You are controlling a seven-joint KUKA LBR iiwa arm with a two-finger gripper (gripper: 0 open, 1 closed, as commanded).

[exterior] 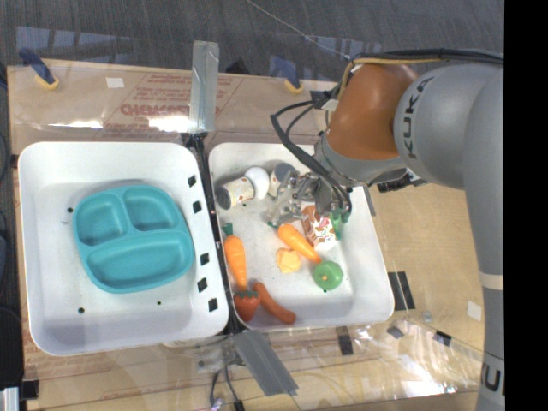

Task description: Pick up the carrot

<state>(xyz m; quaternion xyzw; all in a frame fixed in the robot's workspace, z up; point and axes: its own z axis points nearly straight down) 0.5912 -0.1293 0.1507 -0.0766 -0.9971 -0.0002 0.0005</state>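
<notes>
Nearest right bin's (377,302) front wall: sausage, tomato. Carrot (235,262) lies along left wall, apart from hand. Farther back, hand (301,202) hovers mid-bin over second carrot-like piece (296,241); grip state cannot tell. Approach step; next: descend squarely on carrot.

Left bin (34,229): white, holding a teal compartment tray (133,236). Right bin (372,268): white. Carrot (235,259) by the right bin's left wall: orange with a green top. Second carrot-like piece (297,241) near the bin's centre: orange. Round item (326,274) toward the right wall: green. Item at the front edge (274,305): orange-red. Small carton (322,228): red and white print, possibly patterned; unclear. Arm (445,118): grey, orange band (364,114). Bench (428,221): tan.
</notes>
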